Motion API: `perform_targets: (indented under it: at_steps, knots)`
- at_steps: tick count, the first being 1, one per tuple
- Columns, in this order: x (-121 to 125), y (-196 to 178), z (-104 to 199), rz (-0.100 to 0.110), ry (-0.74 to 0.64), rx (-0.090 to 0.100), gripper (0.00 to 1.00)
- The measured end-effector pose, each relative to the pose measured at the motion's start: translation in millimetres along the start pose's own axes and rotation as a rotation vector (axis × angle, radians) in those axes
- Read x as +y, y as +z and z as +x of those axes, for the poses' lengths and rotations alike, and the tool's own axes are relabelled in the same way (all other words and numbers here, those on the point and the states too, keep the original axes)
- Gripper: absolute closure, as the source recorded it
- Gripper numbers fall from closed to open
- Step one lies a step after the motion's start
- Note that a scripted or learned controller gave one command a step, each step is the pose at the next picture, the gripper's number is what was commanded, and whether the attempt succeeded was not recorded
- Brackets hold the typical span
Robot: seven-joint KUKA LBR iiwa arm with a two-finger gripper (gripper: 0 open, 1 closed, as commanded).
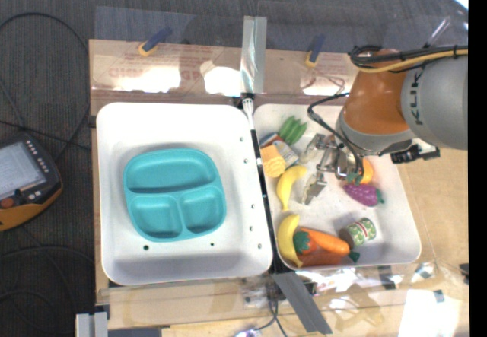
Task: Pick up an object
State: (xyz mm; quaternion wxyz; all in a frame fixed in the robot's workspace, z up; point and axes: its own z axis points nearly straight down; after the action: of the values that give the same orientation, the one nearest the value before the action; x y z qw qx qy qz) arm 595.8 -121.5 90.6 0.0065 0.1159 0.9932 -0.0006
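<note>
My gripper (326, 179) hangs over the middle of the right bin (407, 240), reaching in from the right under the orange wrist band. Its fingers (313, 191) stand apart, open, with nothing between them. Just left of it lies a small yellow banana (286, 183). To its right are purple grapes (363, 193) and an orange fruit (367, 173), partly hidden by the gripper. Toward the front lie a carrot (327, 243), a larger yellow banana (287, 239) and a small green-and-white can (362, 231). A green vegetable (292, 129) and an orange-grey piece (275, 153) sit at the back left.
The left bin (114, 138) holds a teal divided plate (176, 192). A raised rim (259, 176) separates the two bins. A handheld screen device (23, 172) and cables lie on the floor at far left.
</note>
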Motion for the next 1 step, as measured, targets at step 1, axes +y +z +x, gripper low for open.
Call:
perform_targets:
  at_steps: [1]
  knots:
    - [0.7, -10.5, -1.6, 0.000, 0.000, -0.005, 1.00]
